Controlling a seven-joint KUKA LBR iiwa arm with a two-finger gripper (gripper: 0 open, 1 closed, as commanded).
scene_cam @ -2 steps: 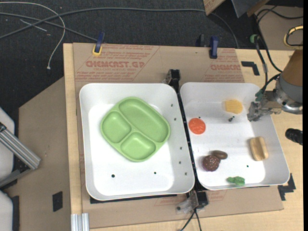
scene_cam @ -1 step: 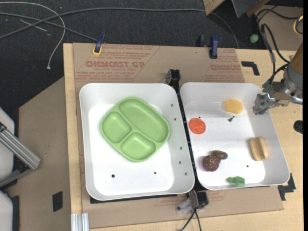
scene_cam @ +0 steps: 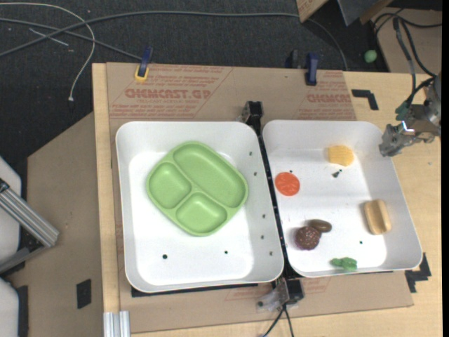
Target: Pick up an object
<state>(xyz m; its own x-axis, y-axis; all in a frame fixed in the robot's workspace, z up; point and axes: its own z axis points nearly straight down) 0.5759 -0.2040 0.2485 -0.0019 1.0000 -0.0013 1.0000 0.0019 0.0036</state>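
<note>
the end effector [scene_cam: 401, 137] is at the far right of the camera view, just outside the upper right corner of the right bin [scene_cam: 393, 258], and nothing lies under it or between its fingers as far as i can see. it is small and a little blurred there, so i cannot tell if it is open or closed.

the things to choose from are all in the right bin. a pale yellow piece [scene_cam: 341, 155] lies near the back, closest to the end effector. an orange round piece [scene_cam: 287, 183] is near the left wall. a tan bun-shaped piece [scene_cam: 377, 216] lies along the right side. a dark brown lump [scene_cam: 309, 235] is near the front, and a small green piece [scene_cam: 344, 262] is just at the front wall. they are well apart from each other. the left bin [scene_cam: 140, 258] carries a green divided plate [scene_cam: 197, 187].

i judge that the task is at its beginning: the approach step, with no object picked yet. the next move calls for the arm to go in over the right bin, stop above one piece, maybe the yellow one because it is nearest, and come down with the fingers on both sides of it before closing. the green piece by the wall looks harder to reach.
</note>
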